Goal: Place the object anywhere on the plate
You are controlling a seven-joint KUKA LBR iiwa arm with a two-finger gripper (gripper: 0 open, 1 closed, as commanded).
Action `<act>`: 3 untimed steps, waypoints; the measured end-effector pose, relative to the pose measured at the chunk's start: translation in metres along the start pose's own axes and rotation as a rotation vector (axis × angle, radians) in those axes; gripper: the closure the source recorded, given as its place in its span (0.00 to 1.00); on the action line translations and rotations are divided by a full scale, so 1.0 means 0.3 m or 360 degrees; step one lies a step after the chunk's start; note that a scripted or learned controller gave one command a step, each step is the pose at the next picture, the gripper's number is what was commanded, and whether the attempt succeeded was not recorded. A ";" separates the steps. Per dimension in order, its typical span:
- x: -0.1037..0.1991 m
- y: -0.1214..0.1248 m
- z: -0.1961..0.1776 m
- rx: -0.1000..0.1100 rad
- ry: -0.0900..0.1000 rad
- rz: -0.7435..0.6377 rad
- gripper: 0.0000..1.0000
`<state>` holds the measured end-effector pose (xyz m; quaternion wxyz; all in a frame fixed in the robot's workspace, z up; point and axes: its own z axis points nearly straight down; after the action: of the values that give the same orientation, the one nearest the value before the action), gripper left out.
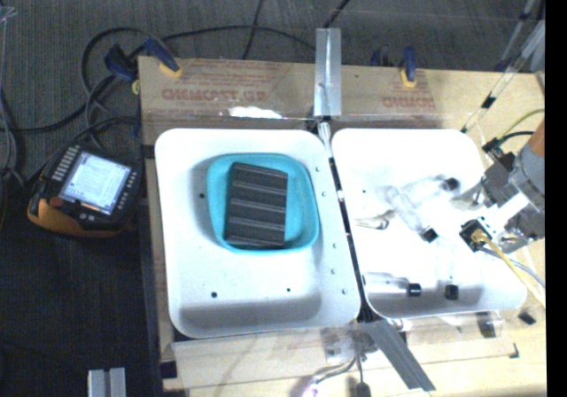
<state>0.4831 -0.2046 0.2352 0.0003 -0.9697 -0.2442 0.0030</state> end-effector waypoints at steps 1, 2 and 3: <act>-0.031 0.059 -0.286 -0.0005 0.0002 0.0071 0.00; -0.030 0.053 0.291 0.0005 0.0001 0.0276 0.00; -0.031 0.056 -0.060 -0.0001 0.0001 -0.0078 0.00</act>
<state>0.4831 -0.2238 0.2534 0.0001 -0.9635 -0.2679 0.0024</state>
